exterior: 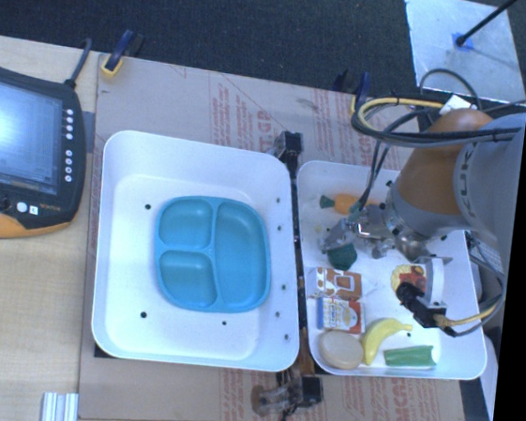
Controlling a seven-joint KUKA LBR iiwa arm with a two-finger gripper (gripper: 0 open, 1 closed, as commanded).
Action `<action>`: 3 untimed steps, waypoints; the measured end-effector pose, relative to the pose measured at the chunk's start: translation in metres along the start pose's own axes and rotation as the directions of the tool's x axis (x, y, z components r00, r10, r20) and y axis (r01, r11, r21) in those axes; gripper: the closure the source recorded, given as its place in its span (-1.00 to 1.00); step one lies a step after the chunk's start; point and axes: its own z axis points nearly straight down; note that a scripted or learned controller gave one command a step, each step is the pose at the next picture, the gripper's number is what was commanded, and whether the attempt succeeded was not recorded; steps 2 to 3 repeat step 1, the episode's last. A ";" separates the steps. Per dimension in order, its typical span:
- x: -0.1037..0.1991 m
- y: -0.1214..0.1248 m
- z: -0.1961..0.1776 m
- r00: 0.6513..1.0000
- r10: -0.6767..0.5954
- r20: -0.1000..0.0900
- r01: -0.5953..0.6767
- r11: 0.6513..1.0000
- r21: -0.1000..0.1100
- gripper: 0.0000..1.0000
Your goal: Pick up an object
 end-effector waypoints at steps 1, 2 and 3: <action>-0.001 0.000 -0.010 1.000 -0.002 0.001 0.002 1.000 0.002 1.00; -0.001 0.000 -0.010 1.000 -0.002 0.001 0.002 1.000 0.002 1.00; -0.001 0.000 -0.010 1.000 -0.002 0.001 0.002 1.000 0.002 1.00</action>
